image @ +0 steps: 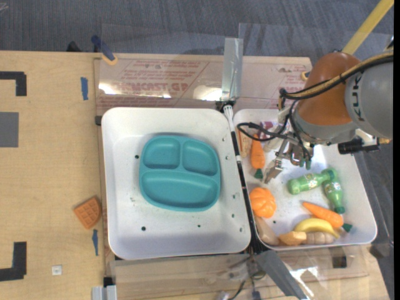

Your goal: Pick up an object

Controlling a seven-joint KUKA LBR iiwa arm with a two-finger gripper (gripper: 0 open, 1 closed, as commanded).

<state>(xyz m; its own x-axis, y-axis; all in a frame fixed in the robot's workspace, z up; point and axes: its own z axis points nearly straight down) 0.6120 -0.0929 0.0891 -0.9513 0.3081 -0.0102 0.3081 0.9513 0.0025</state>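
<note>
A grey robot arm with an orange band (pixel 325 89) is reaching in from the right over two shallow white bins sitting side by side on a wooden bench (pixel 44 167). The left bin (pixel 119 230) is holding a teal divided plate (pixel 180 172) near its middle. The gripper (pixel 279 164) is hanging low over the upper left part of the right bin (pixel 365 220), with its metal fingers (pixel 274 170) pointing down and slightly parted, nothing showing between them. Just beside it, against the bin's left edge, a small orange carrot (pixel 257 155) is lying. A round orange pumpkin (pixel 263 202) is sitting lower along the same edge. Two green bottles (pixel 309 182) (pixel 334 194) are lying toward the right edge, with a longer carrot (pixel 323 213) and a yellow banana (pixel 315 225) near the bottom edge. An orange waffle piece (pixel 87 212) is lying on the bench, left of the left bin
</note>
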